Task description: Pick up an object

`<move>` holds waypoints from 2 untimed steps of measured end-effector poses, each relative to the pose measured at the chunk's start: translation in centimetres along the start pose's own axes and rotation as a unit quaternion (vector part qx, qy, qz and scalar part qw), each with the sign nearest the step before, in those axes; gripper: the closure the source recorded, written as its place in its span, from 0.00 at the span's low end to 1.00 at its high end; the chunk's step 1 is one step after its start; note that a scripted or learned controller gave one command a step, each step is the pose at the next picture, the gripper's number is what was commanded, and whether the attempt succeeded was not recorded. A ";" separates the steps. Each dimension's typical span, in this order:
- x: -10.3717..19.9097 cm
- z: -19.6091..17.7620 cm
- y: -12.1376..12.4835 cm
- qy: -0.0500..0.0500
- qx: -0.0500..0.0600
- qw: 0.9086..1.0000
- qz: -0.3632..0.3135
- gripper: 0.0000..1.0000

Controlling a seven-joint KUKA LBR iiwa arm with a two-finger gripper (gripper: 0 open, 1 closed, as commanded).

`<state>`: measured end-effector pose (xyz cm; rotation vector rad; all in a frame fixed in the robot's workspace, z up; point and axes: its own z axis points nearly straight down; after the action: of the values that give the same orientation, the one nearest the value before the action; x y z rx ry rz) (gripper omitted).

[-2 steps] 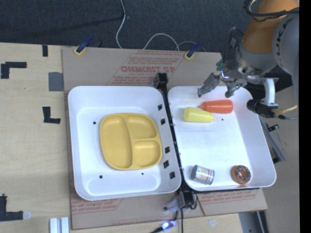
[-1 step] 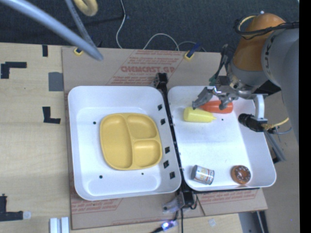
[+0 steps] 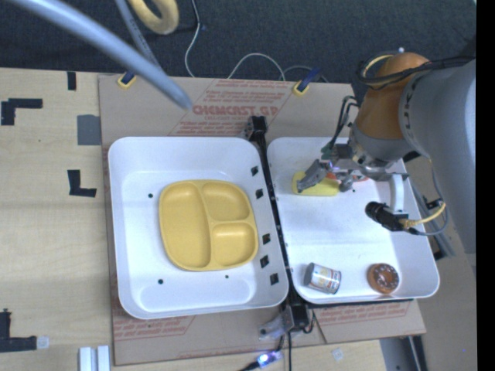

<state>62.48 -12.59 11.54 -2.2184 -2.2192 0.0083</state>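
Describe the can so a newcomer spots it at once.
Look at the right bin, the one the arm reaches into. Along its near edge lie two small things side by side: the can on the left, a brown donut on the right. The can is the silvery cylinder lying on its side, unlike the flat round donut or the yellow thing at the gripper farther back.

Arm (image 3: 445,122) showing smooth pale grey casing, rounded and bulky. Orange band (image 3: 387,103) wrapping segment above wrist, glossy. Black cables (image 3: 344,126) looping beside band. Gripper (image 3: 317,178) wearing dark grey metal fingers. Black cylindrical fitting (image 3: 384,215) sticking out below wrist, yellowish cable (image 3: 429,219) curling beside it.
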 end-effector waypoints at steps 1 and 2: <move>-0.1 1.0 0.7 -0.002 -0.014 1.000 -0.001 0.00; 0.0 -0.3 0.9 -0.003 -0.017 1.000 -0.002 1.00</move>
<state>63.43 -12.56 11.79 -2.2330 -2.2444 -0.0240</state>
